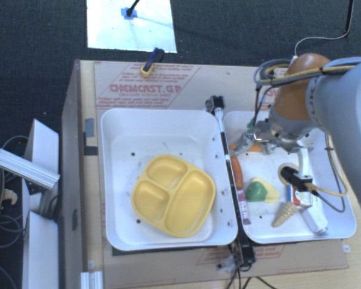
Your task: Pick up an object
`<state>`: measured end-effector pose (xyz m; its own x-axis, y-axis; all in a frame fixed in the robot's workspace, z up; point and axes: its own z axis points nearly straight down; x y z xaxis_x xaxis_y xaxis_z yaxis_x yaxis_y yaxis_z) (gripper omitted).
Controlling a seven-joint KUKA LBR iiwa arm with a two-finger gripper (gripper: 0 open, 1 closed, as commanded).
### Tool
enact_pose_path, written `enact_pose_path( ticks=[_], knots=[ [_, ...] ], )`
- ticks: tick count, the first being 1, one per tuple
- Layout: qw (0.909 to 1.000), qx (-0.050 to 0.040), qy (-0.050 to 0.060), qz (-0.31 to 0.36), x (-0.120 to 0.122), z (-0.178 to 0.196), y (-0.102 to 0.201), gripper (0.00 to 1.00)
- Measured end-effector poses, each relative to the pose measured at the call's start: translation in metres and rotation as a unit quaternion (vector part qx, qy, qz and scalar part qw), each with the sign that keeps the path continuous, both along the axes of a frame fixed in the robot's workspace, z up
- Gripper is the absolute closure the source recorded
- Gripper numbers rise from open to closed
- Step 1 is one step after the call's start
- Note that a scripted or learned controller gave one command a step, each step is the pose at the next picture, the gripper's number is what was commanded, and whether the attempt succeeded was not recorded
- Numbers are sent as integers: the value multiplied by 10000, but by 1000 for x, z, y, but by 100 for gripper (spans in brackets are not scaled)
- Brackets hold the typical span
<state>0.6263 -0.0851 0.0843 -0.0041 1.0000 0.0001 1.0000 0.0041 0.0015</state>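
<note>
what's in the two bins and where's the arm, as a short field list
left bin: yellow tray with three compartments, lying flat
right bin: carrot by the left wall, green piece on a yellow piece, cone, white tube
arm: reaches in from the right over the right bin's far end
tool: low near the right bin's far left corner, above the carrot; nothing seen held
task state: no object lifted yet

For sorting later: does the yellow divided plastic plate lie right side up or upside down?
Right side up: the yellow divided plastic plate shows three hollow compartments facing upward, in the left white bin.
</note>
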Motion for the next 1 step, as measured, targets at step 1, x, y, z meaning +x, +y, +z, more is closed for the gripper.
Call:
enact_pose_path(
  ticks=[1],
  knots=[
    [9998, 49, 203, -3, 35, -3, -21, 0]
  ],
)
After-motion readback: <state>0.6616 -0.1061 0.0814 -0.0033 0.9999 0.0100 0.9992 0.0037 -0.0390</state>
